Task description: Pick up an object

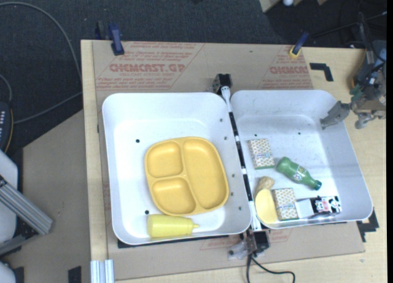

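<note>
Bench: brown board [184, 61] with red printed lettering, carrying two shallow white bins side by side.
Left bin [123, 147]: holds a yellow divided plate [186, 175] near its centre, three compartments showing, nothing in them. A yellow bottle [171, 225] lies on its side along the bin's near edge, just in front of the plate.
Right bin [288, 113]: objects gathered in the near half, toward the inner wall.
Patterned box [261, 152]: flat, close to the inner wall, about mid-depth.
Green bottle [298, 174]: on its side, just right of that box, neck toward the near right corner.
Second patterned box [285, 204]: near the front edge, resting partly on a yellow round piece [264, 207].
Tan item [264, 184]: small, at the inner wall, touching the top of the yellow round piece; kind cannot be told.
Black-and-white carton [323, 205]: lying flat, just right of the second box.
Gripper [337, 115]: at the far right corner of the right bin, over its rim, well apart from every object. Finger spacing cannot be told at this size.
Clamps: blue clamp [115, 39] at the board's far left corner, another [298, 45] at far right.
</note>
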